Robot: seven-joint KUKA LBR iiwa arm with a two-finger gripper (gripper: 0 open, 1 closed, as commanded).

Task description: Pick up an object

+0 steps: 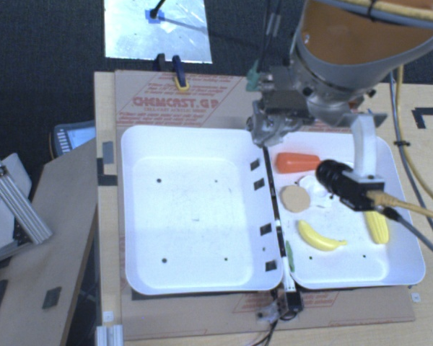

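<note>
Brown cardboard sheet with red print point(175, 101) under the bins, blue-and-yellow clamp point(180, 75) at its far edge; shiny square foil sheet point(156, 19) behind; ribbed aluminium bar point(14, 200) at left.

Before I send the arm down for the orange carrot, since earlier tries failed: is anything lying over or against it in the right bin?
Nothing visible covers the orange carrot-shaped toy. It lies bare near the far edge of the right white bin. The black cylindrical fixture sits close beside it on the right, and the gripper is just above-left.
</note>
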